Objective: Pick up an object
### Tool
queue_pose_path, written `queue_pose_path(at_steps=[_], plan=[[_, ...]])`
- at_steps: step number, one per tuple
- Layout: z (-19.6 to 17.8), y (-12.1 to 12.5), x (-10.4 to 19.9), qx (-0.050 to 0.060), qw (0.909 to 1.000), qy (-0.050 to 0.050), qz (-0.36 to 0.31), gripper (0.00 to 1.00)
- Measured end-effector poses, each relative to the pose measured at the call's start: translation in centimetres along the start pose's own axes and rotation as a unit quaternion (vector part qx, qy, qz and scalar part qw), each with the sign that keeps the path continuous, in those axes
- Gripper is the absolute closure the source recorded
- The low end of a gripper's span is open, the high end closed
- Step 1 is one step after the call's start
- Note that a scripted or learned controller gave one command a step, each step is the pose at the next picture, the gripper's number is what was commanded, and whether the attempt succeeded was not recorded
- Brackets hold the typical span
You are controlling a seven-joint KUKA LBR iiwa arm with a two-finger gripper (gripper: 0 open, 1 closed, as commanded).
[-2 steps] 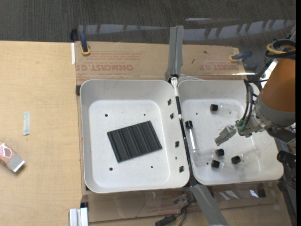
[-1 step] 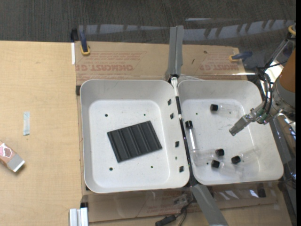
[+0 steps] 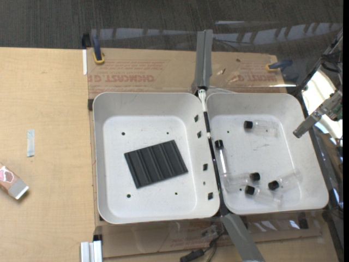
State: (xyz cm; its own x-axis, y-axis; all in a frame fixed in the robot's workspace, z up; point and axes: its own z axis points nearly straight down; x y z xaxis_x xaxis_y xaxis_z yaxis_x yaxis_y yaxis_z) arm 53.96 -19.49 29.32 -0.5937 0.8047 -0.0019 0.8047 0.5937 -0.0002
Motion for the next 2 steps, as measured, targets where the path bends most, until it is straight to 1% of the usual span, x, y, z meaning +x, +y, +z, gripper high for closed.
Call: queue_pose_path(at_steps=[1, 2], plan=[[-7.86, 2.14, -4.99, 0.000, 0.9997, 0.000, -0.026, 0.00], [-8.59, 2.33, -5.06, 0.000, 0.9996, -0.001, -0.027, 1.00]])
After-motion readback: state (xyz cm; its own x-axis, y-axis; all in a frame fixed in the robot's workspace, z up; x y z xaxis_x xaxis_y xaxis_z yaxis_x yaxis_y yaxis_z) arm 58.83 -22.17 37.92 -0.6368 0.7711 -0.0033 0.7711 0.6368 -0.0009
